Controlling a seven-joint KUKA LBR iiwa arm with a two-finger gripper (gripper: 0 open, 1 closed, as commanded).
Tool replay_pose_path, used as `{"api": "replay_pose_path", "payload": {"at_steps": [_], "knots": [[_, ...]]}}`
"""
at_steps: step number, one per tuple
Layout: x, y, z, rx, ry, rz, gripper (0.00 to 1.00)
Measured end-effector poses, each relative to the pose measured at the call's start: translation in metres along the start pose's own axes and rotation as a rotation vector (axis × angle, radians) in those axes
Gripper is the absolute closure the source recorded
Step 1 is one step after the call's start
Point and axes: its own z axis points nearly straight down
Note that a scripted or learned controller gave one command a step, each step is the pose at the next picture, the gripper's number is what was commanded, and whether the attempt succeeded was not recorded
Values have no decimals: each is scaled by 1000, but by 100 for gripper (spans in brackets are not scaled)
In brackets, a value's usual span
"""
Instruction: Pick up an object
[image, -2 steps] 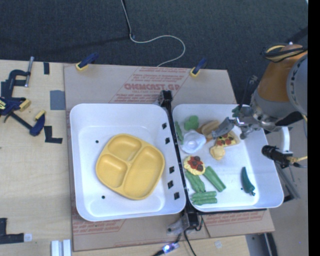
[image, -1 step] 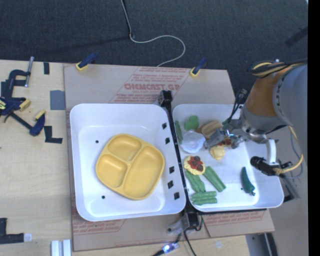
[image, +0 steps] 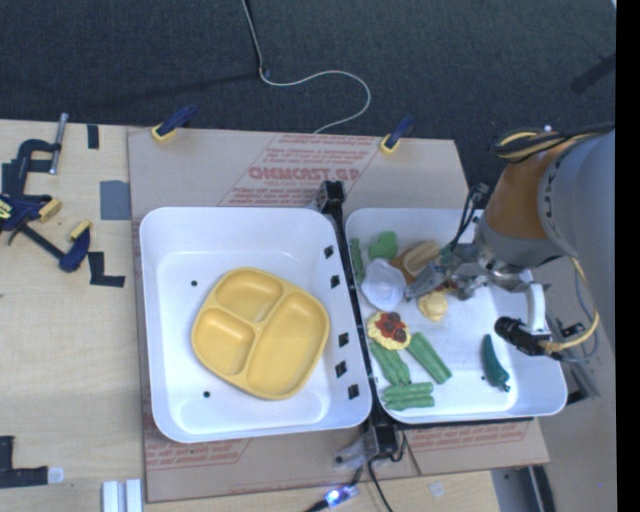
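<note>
Camera view shows the claw (image: 437, 272) low inside the right bin (image: 530, 400), its dark fingers apparently a little apart, though whether they grip anything I cannot tell. Relative to the claw, a small yellow piece (image: 433, 306) lies just below and a white object (image: 381, 285) just left.

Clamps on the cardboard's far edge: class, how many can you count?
2: one clamp at the cardboard's far-left corner, another clamp near its far-right corner. Others may be hidden.
</note>
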Motion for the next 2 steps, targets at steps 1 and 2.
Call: {"api": "replay_pose_path", "payload": {"at_steps": [1,2], "knots": [[0,1,-11,-2,0,0,100],[3,-1,-73,-4,2,1,100]]}}
